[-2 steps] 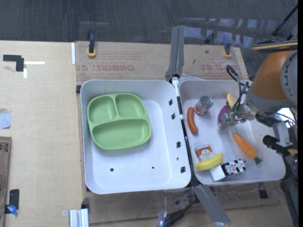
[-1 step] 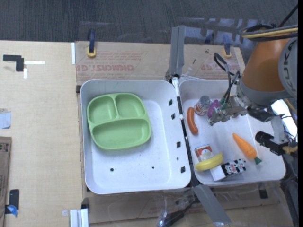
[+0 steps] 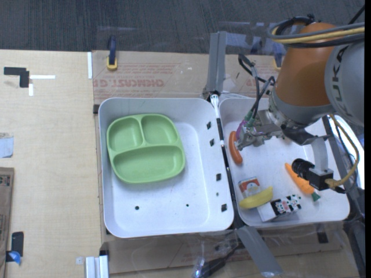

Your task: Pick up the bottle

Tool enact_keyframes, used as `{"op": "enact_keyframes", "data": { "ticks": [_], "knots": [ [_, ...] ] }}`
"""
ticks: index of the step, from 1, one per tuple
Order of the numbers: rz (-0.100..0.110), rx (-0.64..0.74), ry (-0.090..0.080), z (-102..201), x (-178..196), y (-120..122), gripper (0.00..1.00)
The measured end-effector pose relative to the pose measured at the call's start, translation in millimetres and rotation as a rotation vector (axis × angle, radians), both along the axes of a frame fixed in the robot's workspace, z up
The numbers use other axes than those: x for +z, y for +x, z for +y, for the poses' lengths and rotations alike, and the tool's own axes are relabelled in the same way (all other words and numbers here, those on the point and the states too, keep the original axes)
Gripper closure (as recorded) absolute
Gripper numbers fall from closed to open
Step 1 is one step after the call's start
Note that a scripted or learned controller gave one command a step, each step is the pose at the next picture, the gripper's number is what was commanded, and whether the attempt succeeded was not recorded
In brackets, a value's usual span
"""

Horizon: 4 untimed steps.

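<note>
On the left of the frame, a white bin (image 3: 116, 213) holds a green divided plate (image 3: 145, 147). Right of it, the second bin (image 3: 336, 210) carries a red sausage (image 3: 235, 148), a banana (image 3: 257, 198) and a carrot (image 3: 300, 181). The claw (image 3: 250, 136) hangs beside the sausage; its opening I cannot tell, nor which item is the bottle

The grey arm (image 3: 342, 80) enters from the upper right of the frame, its orange band (image 3: 307, 68) bulking large just above the wrist, with yellow and black cables looping over and beside it. The wrist points down and leftward, and the gripper (image 3: 246, 139) hangs low at centre right of the frame.
</note>
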<state>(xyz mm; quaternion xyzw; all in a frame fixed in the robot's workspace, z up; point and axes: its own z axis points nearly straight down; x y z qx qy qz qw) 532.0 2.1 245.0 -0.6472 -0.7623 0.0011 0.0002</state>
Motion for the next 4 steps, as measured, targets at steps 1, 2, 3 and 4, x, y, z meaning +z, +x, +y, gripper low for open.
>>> {"op": "enact_keyframes", "data": {
  "ticks": [1,2,3,4],
  "knots": [
    [0.000,-0.040,-0.002,60,106,19,1.00],
    [0.003,-0.399,-0.003,32,56,-55,1.00],
    [0.001,-0.440,-0.003,30,109,-12,1.00],
    [0.001,-0.532,-0.004,72,82,22,1.00]
  ]
}}
